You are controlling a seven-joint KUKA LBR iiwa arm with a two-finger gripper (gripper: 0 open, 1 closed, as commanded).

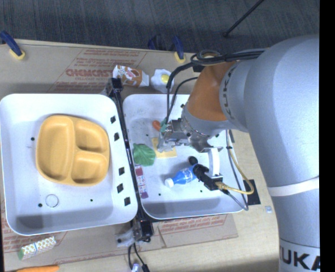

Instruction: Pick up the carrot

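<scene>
My claw [166, 137], its state beyond my telling, hung in the right white bin [156, 208] just beside the small orange carrot [156, 125], seemingly light, stiff, slippery, best pinched mid-length.

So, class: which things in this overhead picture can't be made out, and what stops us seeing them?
- Gripper: its fingers are hidden under the wrist, so open or shut is unclear.
- Carrot: a small orange bit shows beside the gripper; the rest is covered.
- Yellow piece: partly under the gripper, too small to identify.
</scene>
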